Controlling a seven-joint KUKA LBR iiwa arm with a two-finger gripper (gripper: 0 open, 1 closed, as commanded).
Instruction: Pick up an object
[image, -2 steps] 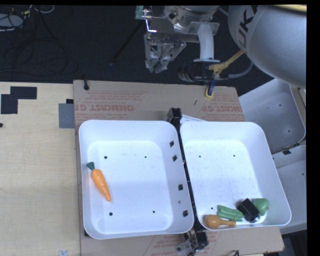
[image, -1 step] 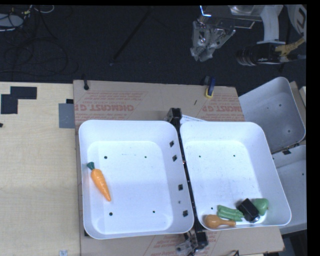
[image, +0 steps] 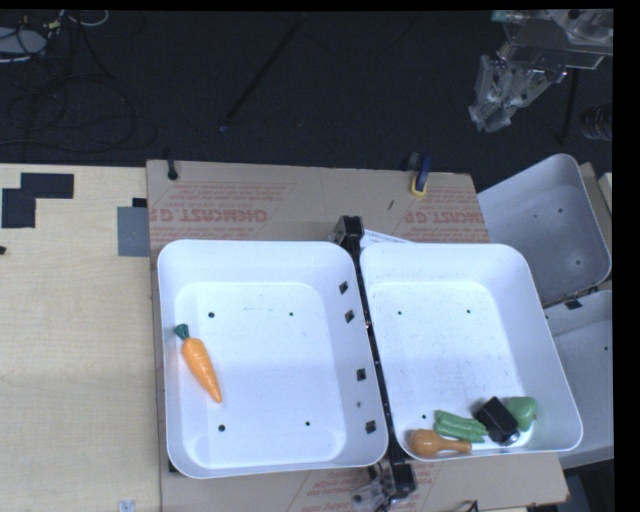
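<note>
An orange carrot (image: 201, 368) with a green top lies at the left side of the left bin (image: 255, 265). In the front right corner of the right bin (image: 450, 262) several small things are huddled: a tan pear-shaped piece (image: 438, 444), a green pod (image: 460, 426), a black block (image: 496, 419) and a green piece (image: 522, 408). My gripper (image: 497, 112) hangs high at the top right, well above and behind the right bin, far from every object. Nothing shows between its fingers.
Both bins rest on a brown cardboard sheet (image: 300, 205) on the wooden bench. A black clip strip (image: 362, 340) joins the bins. A yellow and blue clamp (image: 420, 176) stands at the cardboard's back edge. A grey metal plate (image: 550, 225) sits right of the bins.
</note>
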